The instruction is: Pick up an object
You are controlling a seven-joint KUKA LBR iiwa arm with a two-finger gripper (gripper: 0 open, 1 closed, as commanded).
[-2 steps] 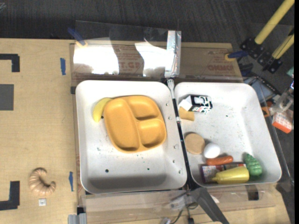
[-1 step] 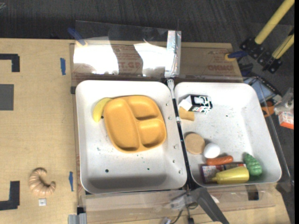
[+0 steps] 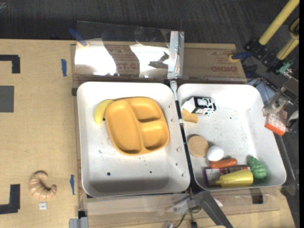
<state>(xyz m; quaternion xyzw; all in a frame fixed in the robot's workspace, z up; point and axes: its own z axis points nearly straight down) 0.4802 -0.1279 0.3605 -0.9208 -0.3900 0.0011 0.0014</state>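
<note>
Left bin (image 3: 90, 175): held a divided tray (image 3: 137, 125), with a banana (image 3: 99, 111) just beside its left edge, partly under it. Right bin (image 3: 247, 108): a card (image 3: 203, 105) at the rear left; a round disc (image 3: 198, 145) and an egg (image 3: 215, 153) touching, mid-left; a carrot (image 3: 223, 163), a bottle (image 3: 235, 178) and a leafy vegetable (image 3: 257, 168) along the front. Bench (image 3: 33, 141), left of both bins: a croissant (image 3: 42, 185).

Two white bins side by side: the left bin (image 3: 90, 170) holds an orange divided tray (image 3: 136, 125), the right bin (image 3: 247, 103) small toy foods.
</note>
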